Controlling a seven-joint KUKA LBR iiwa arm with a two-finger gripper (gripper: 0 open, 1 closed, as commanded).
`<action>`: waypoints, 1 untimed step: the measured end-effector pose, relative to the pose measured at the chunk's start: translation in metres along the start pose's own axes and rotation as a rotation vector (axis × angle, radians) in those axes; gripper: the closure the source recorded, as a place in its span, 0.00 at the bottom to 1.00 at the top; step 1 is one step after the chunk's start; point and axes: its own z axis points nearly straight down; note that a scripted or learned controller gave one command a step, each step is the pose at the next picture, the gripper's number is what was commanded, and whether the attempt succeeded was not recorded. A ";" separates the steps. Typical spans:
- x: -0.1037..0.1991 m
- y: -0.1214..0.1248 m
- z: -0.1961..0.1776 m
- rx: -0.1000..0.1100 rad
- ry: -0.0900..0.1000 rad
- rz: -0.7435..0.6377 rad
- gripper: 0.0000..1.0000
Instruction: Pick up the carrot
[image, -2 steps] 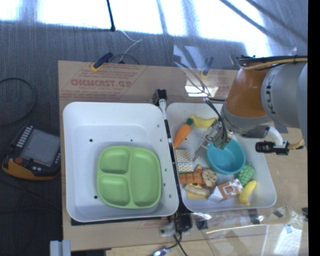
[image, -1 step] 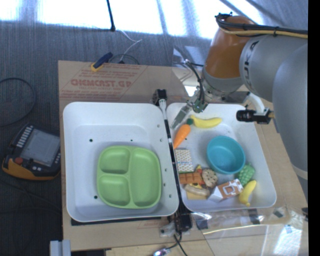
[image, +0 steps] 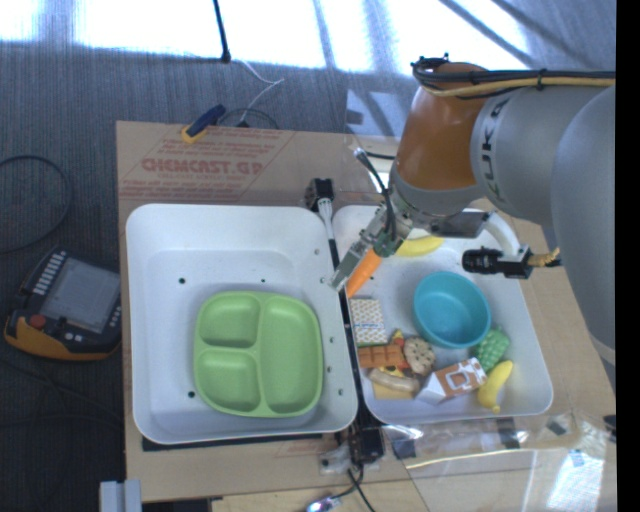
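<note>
Dark grey carpet (image: 60, 110) covers the floor, with bright striped light (image: 300, 30) falling across it at twelve o'clock. A brown cardboard sheet (image: 220, 165) printed in red lies under the bench area. At nine o'clock an orange-edged handheld controller (image: 68, 305) rests on the carpet, black cable (image: 30, 200) looping beside it.

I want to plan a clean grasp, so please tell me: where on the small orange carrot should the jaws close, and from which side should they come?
Grip the small orange carrot across its middle, coming from above. It lies slanted near the left wall of the right shallow white bin, and its long, narrow shape suits jaws closing across its width. The two-finger gripper is already right at it.
</note>
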 end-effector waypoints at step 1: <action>-0.039 -0.075 0.000 0.003 -0.002 0.069 0.00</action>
